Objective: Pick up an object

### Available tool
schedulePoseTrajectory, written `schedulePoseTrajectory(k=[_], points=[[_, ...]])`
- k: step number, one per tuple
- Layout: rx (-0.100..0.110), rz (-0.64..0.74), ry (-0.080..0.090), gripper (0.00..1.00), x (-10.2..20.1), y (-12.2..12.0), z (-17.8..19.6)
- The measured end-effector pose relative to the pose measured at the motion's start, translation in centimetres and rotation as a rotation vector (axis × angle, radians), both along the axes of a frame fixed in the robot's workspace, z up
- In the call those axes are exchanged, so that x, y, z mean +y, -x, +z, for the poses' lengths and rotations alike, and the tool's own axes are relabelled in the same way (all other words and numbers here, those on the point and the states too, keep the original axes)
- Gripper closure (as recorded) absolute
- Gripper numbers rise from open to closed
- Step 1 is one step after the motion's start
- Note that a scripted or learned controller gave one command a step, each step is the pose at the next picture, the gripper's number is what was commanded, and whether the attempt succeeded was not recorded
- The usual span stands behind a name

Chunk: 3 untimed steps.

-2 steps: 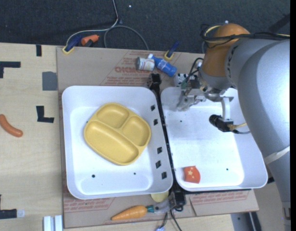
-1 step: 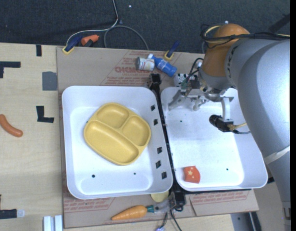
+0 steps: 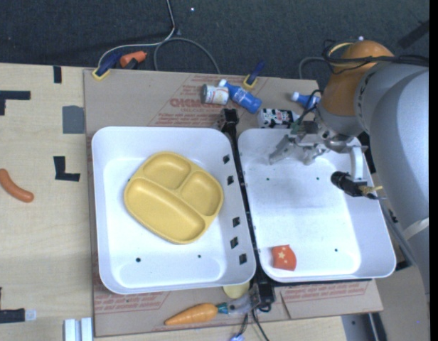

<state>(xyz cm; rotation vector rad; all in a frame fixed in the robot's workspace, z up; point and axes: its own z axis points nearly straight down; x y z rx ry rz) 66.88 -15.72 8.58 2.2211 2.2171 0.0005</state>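
The right bin [image 3: 361,258] has open floor across its middle, with just a red piece [image 3: 284,257] near its front wall. In the left bin [image 3: 105,190] a yellow divided plate [image 3: 174,196] takes most of the centre, leaving free margins along the walls.

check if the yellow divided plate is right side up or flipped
Right side up: the yellow divided plate in the left bin shows its three hollow compartments facing up.

Light even and fairly bright from overhead; we see white bins [image 3: 169,279] near blown out, little surface detail. Soft, short shadows under yellow plate [image 3: 174,196] and inside bin walls. Dark floor [image 3: 205,13] at top underexposed. We note mild softness overall, arm [image 3: 397,133] at right blurred, slight colour noise.
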Motion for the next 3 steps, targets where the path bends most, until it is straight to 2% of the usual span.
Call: schedulePoseTrajectory(k=[1,2,3], points=[[0.005,0.004,-0.002,0.00,3.5,2.9,0.2],[0.003,0.007,0.001,0.00,6.0,0.0,0.0],[0.003,-0.001,0.001,0.00,-0.2,0.1,1.2]])
